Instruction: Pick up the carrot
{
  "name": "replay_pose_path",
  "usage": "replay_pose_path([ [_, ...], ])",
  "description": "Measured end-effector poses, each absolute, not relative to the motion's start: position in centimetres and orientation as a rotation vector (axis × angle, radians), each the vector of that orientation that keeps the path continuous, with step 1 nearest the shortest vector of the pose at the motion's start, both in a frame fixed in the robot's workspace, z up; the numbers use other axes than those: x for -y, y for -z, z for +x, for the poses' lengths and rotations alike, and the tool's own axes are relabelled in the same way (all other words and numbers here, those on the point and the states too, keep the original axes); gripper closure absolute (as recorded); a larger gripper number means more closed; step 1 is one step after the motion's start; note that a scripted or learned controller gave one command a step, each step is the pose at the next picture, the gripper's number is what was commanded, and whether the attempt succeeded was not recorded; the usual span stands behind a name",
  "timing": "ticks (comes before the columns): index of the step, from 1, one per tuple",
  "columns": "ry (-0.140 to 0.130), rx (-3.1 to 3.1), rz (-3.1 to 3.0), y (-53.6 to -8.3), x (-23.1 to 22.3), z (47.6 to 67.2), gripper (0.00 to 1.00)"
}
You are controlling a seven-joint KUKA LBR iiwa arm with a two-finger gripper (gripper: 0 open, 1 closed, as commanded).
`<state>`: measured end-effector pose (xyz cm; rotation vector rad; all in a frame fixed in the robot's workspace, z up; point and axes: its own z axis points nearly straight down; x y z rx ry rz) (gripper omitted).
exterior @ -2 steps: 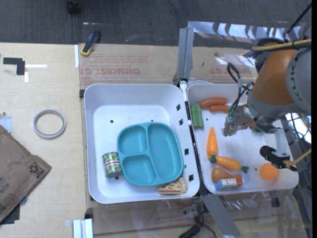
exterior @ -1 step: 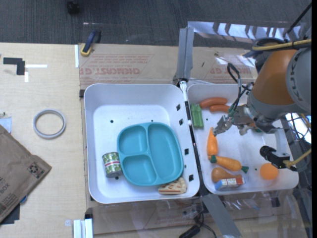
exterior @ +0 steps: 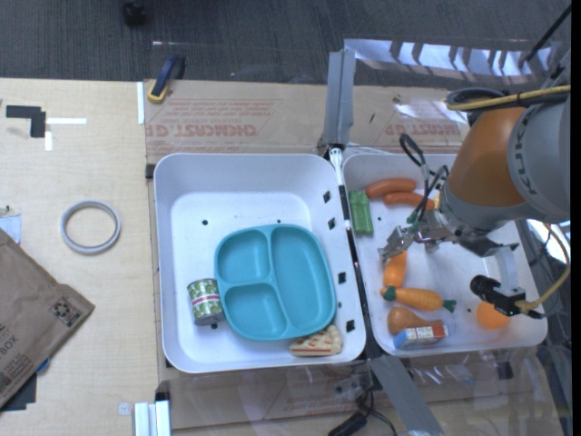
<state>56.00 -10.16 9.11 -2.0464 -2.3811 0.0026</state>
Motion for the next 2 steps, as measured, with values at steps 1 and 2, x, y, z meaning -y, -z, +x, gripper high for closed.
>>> replay_pose_path([
  [1,-0.002,2.377,-2.052,-10.0,10.2,56.0,1.00],
  [2,-0.004,2.126,-2.313,-19.1,3.6,60.1,1.00],
])
